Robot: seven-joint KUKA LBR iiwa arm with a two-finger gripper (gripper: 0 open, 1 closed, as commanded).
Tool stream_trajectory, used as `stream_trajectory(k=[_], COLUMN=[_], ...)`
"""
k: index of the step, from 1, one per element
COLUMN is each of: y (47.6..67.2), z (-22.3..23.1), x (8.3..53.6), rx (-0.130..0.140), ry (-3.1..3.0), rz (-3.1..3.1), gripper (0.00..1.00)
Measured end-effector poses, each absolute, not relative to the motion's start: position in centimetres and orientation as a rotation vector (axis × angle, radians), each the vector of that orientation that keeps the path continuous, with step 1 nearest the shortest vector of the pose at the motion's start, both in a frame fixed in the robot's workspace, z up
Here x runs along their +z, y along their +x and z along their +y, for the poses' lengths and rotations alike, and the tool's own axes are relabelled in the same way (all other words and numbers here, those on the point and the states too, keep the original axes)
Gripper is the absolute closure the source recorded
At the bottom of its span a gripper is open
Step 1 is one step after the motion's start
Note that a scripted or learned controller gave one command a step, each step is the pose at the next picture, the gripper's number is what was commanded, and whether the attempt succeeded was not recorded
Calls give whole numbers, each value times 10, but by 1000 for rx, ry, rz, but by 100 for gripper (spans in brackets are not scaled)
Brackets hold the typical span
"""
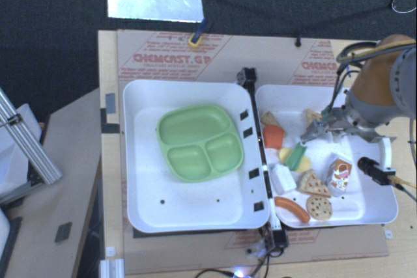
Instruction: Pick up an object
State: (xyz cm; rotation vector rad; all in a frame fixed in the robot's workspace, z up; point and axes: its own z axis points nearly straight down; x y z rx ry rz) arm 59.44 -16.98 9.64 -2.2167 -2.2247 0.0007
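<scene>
From the camera view, my pincer (pixel 311 133) hangs over the right bin (pixel 378 211), near its far middle; whether it is apart or together I cannot tell, and nothing shows clamped in it; just left of it lie an orange block (pixel 273 137) and a green stick (pixel 296 156), long axis slanting far-right to near-left; a sausage (pixel 292 208) lies nearest; the green divided plate (pixel 199 142) sits in the left bin (pixel 140 159).

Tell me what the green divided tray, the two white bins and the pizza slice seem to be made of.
Green divided tray: likely molded plastic, matte, one even colour with rounded compartments.
White bins: probably thin plastic, smooth with a slight sheen at the rims.
Pizza slice: apparently a toy, plastic or rubber; too small to tell which.
</scene>
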Motion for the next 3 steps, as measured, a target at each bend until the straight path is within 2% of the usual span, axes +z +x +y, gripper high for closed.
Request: stream_trajectory(k=[1,2,3], y=[595,596,596], z=[-169,-170,-168], x=[85,96,140], rx=[-1,-4,-5], ry=[-2220,-2224,-2221], rz=[-2224,-2225,-2229], gripper=[0,100,100])
